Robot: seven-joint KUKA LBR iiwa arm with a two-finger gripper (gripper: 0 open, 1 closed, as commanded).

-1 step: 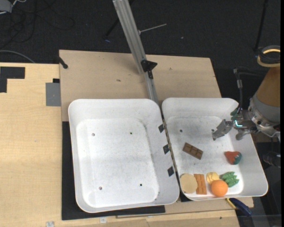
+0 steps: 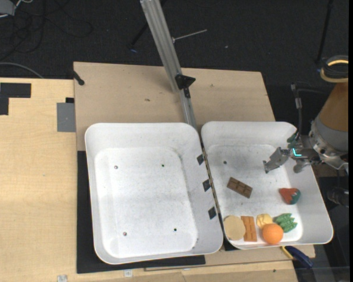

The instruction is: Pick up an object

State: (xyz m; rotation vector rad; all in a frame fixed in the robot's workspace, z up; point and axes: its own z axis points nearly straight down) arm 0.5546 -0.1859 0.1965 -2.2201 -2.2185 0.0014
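Over the right bin (image 2: 256, 133), near its far right side, the gripper (image 2: 280, 159) is seen with fingers spread and nothing between them. A brown chocolate bar (image 2: 239, 187) lies just below and left of it, its long axis slanted down to the right.

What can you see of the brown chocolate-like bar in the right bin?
The brown bar is a small flat rectangle, dark brown, with faint segment lines like a chocolate piece. It lies flat and slightly tilted on the floor of the right bin, near its middle, nothing touching it. The claw sits above and to its right, apart from it.
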